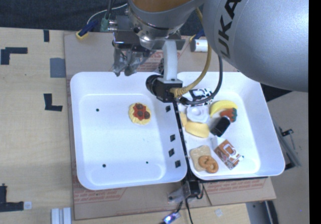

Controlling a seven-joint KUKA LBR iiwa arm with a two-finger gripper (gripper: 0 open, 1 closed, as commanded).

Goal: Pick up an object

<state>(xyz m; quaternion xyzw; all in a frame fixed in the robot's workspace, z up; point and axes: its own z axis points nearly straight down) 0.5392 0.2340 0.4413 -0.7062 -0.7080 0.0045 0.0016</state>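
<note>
A small round yellow toy pizza with red topping [139, 113] lies alone in the left bin [90, 133], near its middle right. My gripper [125, 65] hangs over the back rim of that bin, above and slightly left of the pizza, with nothing visibly in it. The right bin [256, 138] holds several toy foods: a banana [222, 106], a yellow cheese wedge [196, 129], a black cylinder [219, 126], a pretzel on toast [205, 160] and a wrapped snack [229, 153].
A white bracket [170, 62] with a black round unit [158, 87] hangs from the wrist over the divider between the bins. The large grey arm body [261, 22] covers the upper right. Cables [98, 17] trail behind the bins.
</note>
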